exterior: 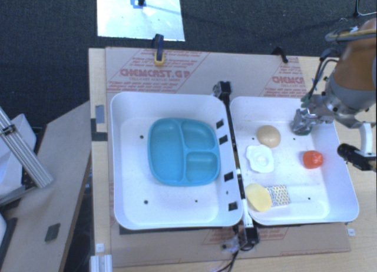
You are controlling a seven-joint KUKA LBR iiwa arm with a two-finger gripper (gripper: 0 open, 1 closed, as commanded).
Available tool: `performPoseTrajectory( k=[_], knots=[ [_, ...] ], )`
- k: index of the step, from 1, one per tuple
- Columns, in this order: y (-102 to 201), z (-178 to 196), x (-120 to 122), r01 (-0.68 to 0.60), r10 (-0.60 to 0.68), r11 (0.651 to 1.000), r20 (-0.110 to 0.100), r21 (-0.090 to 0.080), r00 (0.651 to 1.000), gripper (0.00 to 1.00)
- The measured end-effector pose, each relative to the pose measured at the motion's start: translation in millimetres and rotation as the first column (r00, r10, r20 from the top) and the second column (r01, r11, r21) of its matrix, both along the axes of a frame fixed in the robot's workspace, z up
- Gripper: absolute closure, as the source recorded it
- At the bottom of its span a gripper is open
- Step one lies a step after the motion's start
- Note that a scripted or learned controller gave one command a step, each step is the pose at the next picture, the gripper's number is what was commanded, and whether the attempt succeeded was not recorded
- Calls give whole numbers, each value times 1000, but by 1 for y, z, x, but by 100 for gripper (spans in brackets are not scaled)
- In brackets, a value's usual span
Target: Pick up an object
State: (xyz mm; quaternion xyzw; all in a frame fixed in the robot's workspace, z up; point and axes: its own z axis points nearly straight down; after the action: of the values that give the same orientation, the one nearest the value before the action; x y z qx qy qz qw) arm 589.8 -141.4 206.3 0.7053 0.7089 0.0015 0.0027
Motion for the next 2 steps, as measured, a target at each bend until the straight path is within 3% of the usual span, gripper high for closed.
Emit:
performPoseTrajectory(
  k=[1,2],
  knots=[
    [-3,62,-5,-1,1,1000,1,0,1000,100],
    [51,66,-11,-4,4,1000,-4,3,1000,100]
  ],
)
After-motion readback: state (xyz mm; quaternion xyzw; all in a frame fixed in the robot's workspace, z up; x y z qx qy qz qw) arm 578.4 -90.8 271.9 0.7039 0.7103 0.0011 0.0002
